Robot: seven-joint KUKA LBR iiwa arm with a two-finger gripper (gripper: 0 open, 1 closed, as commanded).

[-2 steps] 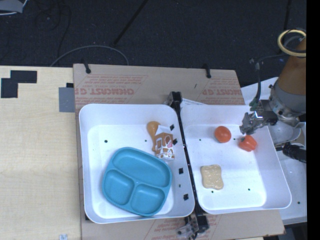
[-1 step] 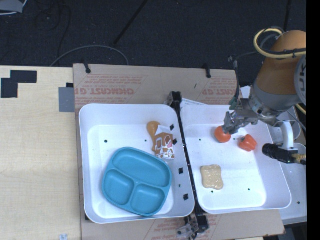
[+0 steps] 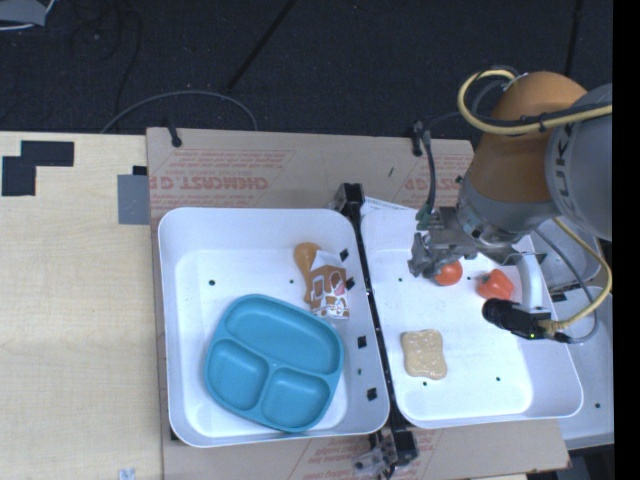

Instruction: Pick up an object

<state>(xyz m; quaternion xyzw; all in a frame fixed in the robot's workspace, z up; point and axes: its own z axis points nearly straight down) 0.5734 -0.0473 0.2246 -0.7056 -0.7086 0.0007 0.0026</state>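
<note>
My gripper [image 3: 432, 258] is low over the back left part of the right bin [image 3: 560, 403]. A small red tomato-like piece [image 3: 449, 274] lies right at its tip, partly covered by it; whether it is gripped cannot be told. A second red piece [image 3: 494, 286] rests a little to the right, beside the arm's black fitting. A tan toast slice [image 3: 424, 354] lies flat in the front middle of the same bin.
The left bin [image 3: 180, 268] holds a blue divided plate [image 3: 272, 362], a brown drumstick-shaped piece [image 3: 306, 257] and a small printed packet [image 3: 329, 294] near the divider. Cables and the black fitting [image 3: 515, 320] hang over the right bin's right side.
</note>
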